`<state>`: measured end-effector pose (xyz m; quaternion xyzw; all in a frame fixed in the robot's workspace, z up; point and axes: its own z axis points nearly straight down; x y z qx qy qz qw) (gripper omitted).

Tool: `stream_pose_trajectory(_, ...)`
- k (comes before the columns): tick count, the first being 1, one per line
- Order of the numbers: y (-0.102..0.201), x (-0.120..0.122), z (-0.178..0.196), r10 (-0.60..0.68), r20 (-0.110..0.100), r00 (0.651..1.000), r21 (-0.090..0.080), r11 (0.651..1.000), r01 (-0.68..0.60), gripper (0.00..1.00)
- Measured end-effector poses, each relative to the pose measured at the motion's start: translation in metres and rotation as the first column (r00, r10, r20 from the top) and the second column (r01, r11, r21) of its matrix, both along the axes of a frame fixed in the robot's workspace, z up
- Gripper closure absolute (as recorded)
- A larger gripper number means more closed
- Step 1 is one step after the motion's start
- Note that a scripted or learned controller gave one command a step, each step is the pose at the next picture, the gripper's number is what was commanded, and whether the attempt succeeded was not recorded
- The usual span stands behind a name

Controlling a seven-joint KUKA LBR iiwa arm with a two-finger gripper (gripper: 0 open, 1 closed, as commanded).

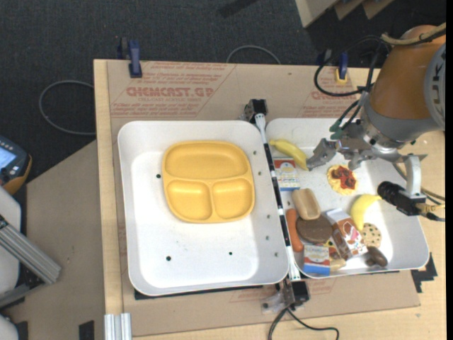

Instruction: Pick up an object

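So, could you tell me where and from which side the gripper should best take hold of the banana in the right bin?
Probably across the middle of the banana, coming straight down from above. It lies flat, slanting along the right bin near its left wall, slim enough to span, with bare floor on its right side. The gripper hangs just to its right.

red print on the brown sheet (212, 87) covering the desk: "chemcast gp" in big outlined letters at the far edge behind the left bin, last letters partly hard to make out. a line of smaller red print above it, too small to read. same red logo repeats behind the right bin (322, 94), cut off by cables, unreadable. small packet (285, 173) in the right bin has red and blue label print, too small to read.
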<state>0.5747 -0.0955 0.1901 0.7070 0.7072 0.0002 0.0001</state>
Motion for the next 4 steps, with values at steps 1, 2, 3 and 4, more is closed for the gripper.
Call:
stream_pose_trajectory(1, -0.098, 0.015, -0.003, -0.008, 0.003, 1.000, -0.007, 1.000, 0.008, 0.00)
stream_pose_trajectory(2, -0.079, 0.022, -0.112, 0.001, -0.007, 1.000, 0.002, 1.000, -0.001, 0.00)
stream_pose_trajectory(3, -0.080, 0.026, -0.092, 0.000, 0.008, 1.000, -0.002, 1.000, 0.000, 1.00)
stream_pose_trajectory(4, -0.081, 0.025, -0.093, -0.001, 0.007, 1.000, -0.003, 1.000, 0.001, 0.00)
